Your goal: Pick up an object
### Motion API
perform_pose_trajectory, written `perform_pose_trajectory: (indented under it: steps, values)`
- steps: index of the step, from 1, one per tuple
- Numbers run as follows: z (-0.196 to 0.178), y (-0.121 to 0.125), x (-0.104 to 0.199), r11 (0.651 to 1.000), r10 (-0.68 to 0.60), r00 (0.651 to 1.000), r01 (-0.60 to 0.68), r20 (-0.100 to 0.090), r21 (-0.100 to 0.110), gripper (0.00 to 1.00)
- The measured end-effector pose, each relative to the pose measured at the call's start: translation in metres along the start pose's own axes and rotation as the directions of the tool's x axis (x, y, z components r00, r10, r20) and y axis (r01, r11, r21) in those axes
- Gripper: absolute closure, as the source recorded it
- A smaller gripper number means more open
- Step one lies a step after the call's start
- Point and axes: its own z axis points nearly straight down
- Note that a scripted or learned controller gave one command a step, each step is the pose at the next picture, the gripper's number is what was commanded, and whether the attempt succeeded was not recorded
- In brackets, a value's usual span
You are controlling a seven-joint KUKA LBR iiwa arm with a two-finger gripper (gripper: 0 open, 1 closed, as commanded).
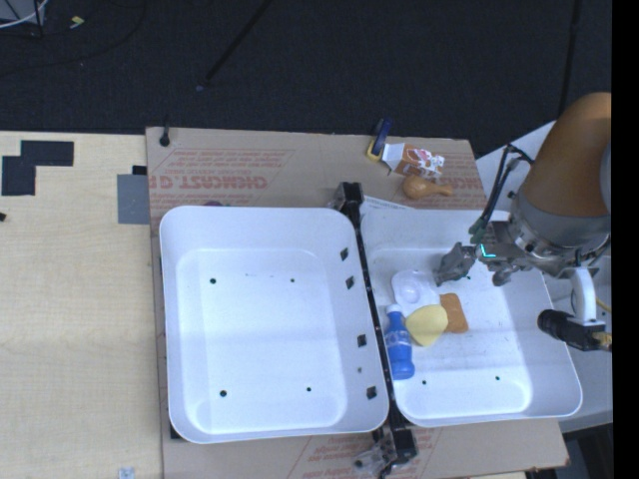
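In the right bin lie a yellow rounded piece, an orange block right beside it, a blue bottle near the bin's left wall, and a white round thing above the yellow one. My gripper hangs over the bin just above and right of the white thing, its grey fingers pointing left. Nothing shows between the fingers.
The left bin stands beside the right one, with a black divider clip strip between them. Behind the bins on the cardboard lie a tan and red-white item and a blue-yellow tool.
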Motion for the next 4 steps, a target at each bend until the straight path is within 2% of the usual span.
perform_pose_trajectory:
  steps: [1,2,3,4]
  values:
    - [0.126,0.033,0.036,1.000,-0.003,1.000,0.003,0.002,-0.002,0.00]
    - [0.120,-0.002,-0.018,1.000,0.002,1.000,-0.002,0.000,-0.001,0.00]
    - [0.109,-0.001,-0.020,1.000,0.008,1.000,-0.008,0.002,-0.003,1.00]
    - [0.047,0.055,-0.068,1.000,-0.001,1.000,0.001,0.004,-0.008,1.00]
